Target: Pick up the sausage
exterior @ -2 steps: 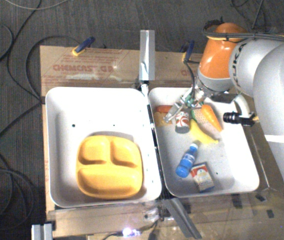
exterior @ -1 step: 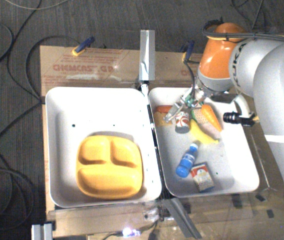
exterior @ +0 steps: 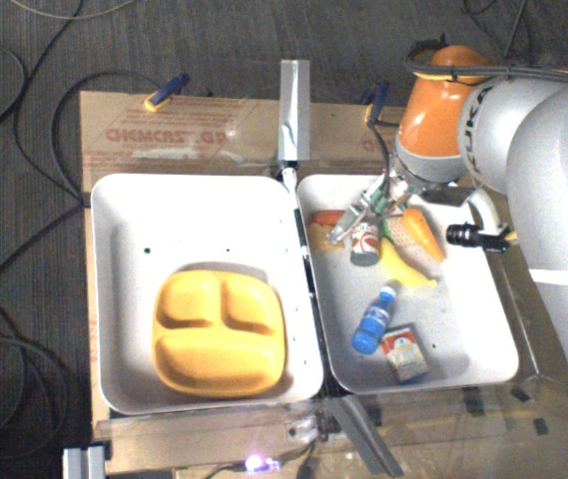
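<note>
I see the arm (exterior: 523, 158) reaching into the right bin (exterior: 483, 362), left bin (exterior: 124, 218) with yellow tray (exterior: 221, 332), jaws (exterior: 363, 213) low at the pile, can't tell apart or together, sausage (exterior: 325, 220) at far-left corner, half hidden, blue bottle (exterior: 373, 319), small carton (exterior: 404, 353)

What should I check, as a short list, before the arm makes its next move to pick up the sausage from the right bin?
1. Gripper is over the right bin: ok.
2. Sausage identified: cannot tell; an orange-red piece lies near the fingertips at the bin's upper left.
3. Something held between the fingers: cannot tell.
4. Space around the gripper: not ok; a small can, a carrot and a banana crowd it.
5. Blue bottle and small carton lie away from the gripper: ok.
6. Yellow tray lies in the left bin: ok.
</note>
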{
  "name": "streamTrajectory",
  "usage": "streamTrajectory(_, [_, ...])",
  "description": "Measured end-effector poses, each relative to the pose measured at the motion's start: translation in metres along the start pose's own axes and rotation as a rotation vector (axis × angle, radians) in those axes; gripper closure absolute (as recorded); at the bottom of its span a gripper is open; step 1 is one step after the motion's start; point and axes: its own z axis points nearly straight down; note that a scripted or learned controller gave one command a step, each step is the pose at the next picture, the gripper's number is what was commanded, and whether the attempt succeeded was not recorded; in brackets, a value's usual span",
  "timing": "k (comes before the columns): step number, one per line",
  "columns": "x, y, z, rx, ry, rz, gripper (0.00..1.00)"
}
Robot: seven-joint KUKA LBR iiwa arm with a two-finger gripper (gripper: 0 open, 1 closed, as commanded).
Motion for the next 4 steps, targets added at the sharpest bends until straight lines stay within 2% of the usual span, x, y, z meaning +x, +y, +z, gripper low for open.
streamTrajectory(2, [0.0, 0.0, 0.0, 0.0, 0.0, 0.0, 0.0])
streamTrajectory(3, [0.0, 0.005, 0.01, -0.01, -0.01, 0.268, 0.0])
streamTrajectory(4, [0.001, 0.007, 0.003, -0.012, -0.011, 0.266, 1.0])
